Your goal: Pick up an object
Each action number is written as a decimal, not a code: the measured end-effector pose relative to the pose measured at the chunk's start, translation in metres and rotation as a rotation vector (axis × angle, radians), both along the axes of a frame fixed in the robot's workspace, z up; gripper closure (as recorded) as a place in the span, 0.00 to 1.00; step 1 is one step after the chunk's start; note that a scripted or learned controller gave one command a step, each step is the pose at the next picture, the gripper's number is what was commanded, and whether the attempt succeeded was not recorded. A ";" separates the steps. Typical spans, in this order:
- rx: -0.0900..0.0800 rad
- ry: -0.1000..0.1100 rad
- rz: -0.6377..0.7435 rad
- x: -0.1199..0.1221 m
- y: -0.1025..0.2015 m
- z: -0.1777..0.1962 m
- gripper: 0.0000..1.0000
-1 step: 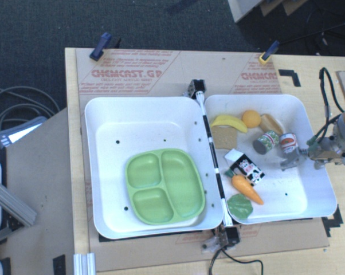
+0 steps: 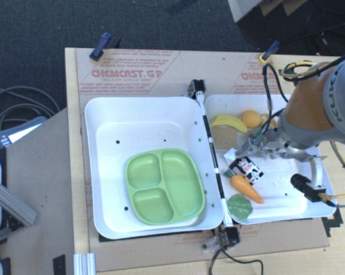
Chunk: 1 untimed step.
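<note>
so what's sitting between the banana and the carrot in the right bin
In the camera view, a small black-and-white object lies between the banana and the carrot, just above the carrot.

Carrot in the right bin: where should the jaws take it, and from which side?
Grip the carrot across its thick middle, coming straight down from above. It lies flat on the right bin, slanting from upper left to lower right, so close across that line. Its upper end touches a black-and-white item and a green piece sits below, so the tapered lower-right half probably has more room.
</note>
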State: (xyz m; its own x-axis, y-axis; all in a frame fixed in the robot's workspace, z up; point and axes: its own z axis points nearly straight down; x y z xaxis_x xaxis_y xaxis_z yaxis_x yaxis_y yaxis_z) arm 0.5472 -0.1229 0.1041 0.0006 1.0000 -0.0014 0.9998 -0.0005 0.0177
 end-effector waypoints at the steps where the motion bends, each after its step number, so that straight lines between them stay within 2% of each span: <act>1: 0.002 0.018 0.002 0.082 -0.067 -0.011 0.00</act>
State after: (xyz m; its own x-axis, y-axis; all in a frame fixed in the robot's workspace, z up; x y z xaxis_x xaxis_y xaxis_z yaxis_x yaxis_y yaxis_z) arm 0.6292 -0.1901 0.0928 -0.0019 1.0000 0.0007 1.0000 0.0019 -0.0004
